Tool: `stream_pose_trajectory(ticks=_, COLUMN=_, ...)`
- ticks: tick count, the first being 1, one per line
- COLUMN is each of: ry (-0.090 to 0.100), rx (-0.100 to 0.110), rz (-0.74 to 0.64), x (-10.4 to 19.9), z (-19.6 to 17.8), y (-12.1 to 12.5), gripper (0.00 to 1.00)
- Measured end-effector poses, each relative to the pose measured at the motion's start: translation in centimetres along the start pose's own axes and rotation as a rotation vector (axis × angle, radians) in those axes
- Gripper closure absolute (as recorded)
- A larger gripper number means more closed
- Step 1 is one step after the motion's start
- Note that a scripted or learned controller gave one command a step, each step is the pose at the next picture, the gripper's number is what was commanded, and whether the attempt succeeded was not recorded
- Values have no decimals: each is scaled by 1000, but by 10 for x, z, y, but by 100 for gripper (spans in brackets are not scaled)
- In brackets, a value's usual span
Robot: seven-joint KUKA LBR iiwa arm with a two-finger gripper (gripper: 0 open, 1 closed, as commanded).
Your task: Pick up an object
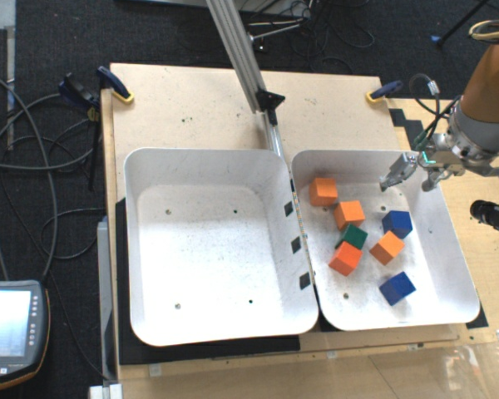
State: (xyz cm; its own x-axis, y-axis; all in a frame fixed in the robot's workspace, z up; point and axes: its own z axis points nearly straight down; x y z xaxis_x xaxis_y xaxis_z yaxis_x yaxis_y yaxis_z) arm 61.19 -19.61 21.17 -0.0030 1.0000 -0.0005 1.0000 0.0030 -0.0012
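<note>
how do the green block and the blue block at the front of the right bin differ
Colour: the green block is dark green, the front blue block is deep blue.
Contact: the green block sits pressed against an orange block in the cluster, while the blue block lies apart with bare bin floor around it.
Position: the green block is near the middle of the right bin, the blue block nearer its front edge.
Both are small cubes of similar size, lying tilted to the bin walls.

A pale wooden counter (pixel 200 110) stood on dark carpeted floor (pixel 58 23). Blue-and-yellow clamps (pixel 112 83) gripped its far corners, one at left and another (pixel 384 91) at right. A slanted metal pole (pixel 233 36) crossed from above. Black cables (pixel 21 152) trailed over the floor at left, near a handheld screen pendant (pixel 10 331) at the lower left corner
</note>
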Motion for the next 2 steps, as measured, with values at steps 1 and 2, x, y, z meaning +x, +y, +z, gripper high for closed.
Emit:
stream_pose_trajectory(ticks=1, ry=1, rx=5, rz=3, x=-4, z=63, y=-1, gripper=0)
stream_pose_trajectory(ticks=2, ry=0, rx=2, rz=3, x=-4, z=116, y=-2, gripper=0)
